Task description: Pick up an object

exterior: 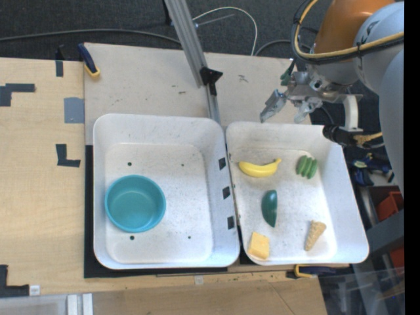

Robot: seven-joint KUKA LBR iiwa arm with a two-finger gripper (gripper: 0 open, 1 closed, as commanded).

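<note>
1. So, from my remote seat, the gripper [287,108] sits in the upper right of the frame, just above the top rim of the right bin [341,159], with its fingers spread wide and nothing between them.
2. The grey arm with its orange band [348,12] comes in from the top right corner, and I can see cables looping around it.
3. In the right bin there are five things, all apart from each other: a yellow banana [259,168] near the top left, a green ridged piece [306,167] near the top right, a dark green pepper-like thing [269,207] in the middle, a yellow-orange wedge [259,246] at the lower left and a tan cone [314,234] at the lower right.
4. The banana is the one closest to the gripper, sitting a bit below and left of it in the frame.
5. The left bin [105,126] holds a teal bowl [135,203], upright, in its lower left part.
6. A grey metal pole [190,35] slants across the counter [39,110] from the top centre down to where the two bins meet.
</note>
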